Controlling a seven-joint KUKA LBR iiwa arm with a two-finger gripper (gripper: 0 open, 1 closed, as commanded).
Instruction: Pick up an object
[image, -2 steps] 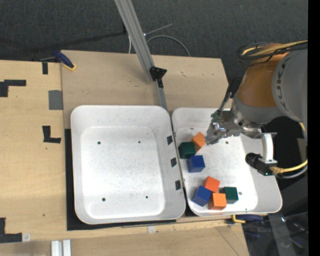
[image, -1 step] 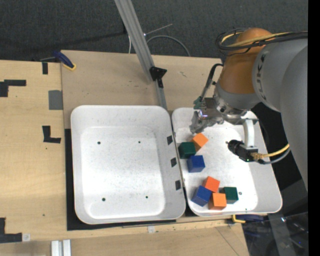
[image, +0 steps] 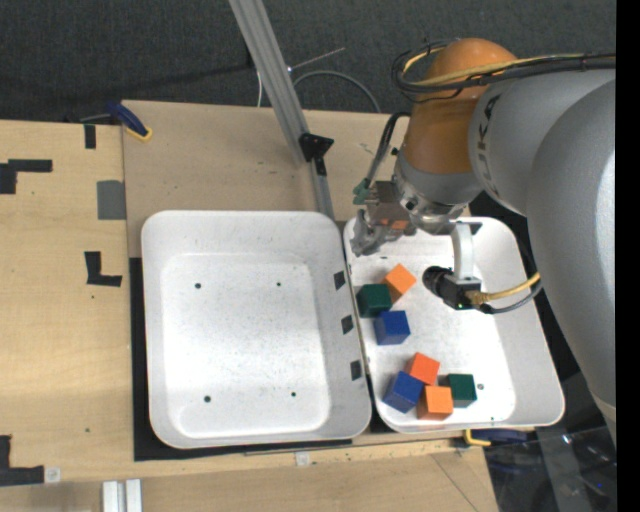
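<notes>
Whether the jaws are parted or closed is impossible to tell, since the gripper (image: 372, 232) is showing only as a blurred metal cluster; nothing is visibly sitting between them. Going left to right, the left bin (image: 170, 240) is lying beside the right bin (image: 520, 400), and the gripper is hanging over the right bin's upper left corner. Just below it a green cube (image: 375, 298), an orange cube (image: 400, 281) and a blue cube (image: 393, 326) are sitting close together. Nearer the front a second blue cube (image: 405, 391), two orange cubes (image: 430, 384) and another green cube (image: 461, 389) are clustering.
</notes>
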